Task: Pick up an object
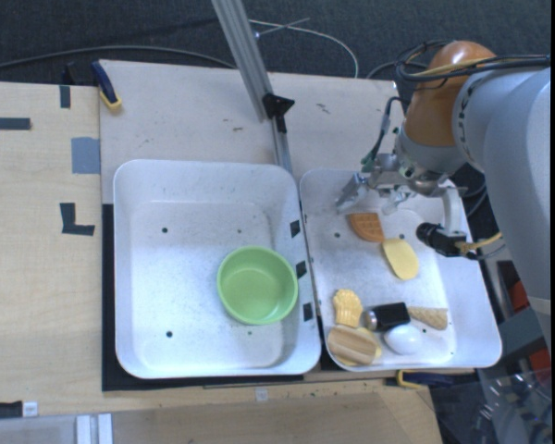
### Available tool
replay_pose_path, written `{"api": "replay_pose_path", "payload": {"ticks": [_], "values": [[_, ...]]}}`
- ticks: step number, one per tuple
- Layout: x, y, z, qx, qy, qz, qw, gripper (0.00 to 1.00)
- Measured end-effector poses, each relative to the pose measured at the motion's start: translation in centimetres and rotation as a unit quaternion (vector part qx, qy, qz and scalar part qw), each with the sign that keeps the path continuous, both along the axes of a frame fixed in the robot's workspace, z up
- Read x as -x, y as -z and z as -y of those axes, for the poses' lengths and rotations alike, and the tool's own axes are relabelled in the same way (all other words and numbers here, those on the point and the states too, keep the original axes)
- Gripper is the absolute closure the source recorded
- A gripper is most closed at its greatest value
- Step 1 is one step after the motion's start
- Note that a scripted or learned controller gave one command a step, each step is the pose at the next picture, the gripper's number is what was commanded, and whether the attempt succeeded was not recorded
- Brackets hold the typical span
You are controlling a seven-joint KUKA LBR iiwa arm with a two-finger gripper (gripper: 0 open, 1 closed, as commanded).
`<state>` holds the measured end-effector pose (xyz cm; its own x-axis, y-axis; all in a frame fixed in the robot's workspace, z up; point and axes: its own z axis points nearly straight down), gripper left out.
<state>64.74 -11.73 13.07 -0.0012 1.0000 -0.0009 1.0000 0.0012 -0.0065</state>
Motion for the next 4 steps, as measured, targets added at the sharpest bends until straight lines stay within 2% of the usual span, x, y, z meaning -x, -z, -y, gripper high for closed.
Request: {"api": "replay_pose_path", "payload": {"ticks": [1, 2, 3, 4], "values": [[-0.5, 3.5, 0.2, 0.0033, 0.0, 0.011, 0.9999, 0.0], [-0.7, 2.2, 0.0, 0.0028, -0.002, 0.013, 0.9999, 1.0], [-1.0, -3.6, -1.0, -0.0004, -0.001, 0.006, 1.0, 1.0], [-2.0, -8.6, -0.9, -0.0001, 0.0, 0.006, 1.0, 1.0]]}}
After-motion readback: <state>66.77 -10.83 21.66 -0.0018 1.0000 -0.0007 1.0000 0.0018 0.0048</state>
